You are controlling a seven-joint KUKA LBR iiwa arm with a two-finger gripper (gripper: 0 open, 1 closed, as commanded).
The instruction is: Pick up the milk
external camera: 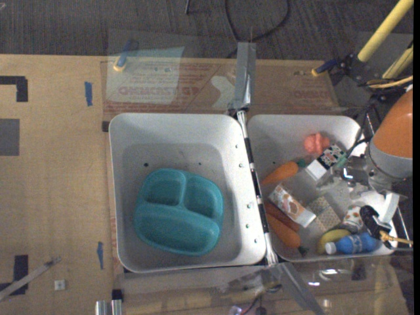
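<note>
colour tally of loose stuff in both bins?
Teal: 1, divided plate
Orange: 2, carrots
Pink: 1, lump
Yellow: 1, banana
Blue: 1, bottle
White: 2, cartons
Total: 8

The table (52, 195) looks like matt, pale wood or board, with a sheet of clear glossy film (147, 77) lying at its 12 o'clock side and dark, rough carpet (98, 12) beyond. Both white bins (125, 136) look like smooth plastic with a soft sheen, and the teal divided plate (178, 210) in the 9 o'clock bin is smooth, matt plastic. At 4 o'clock, the blue bottle (354, 243) looks glossy, and the milk (293, 206) carton reads as printed card.
</note>
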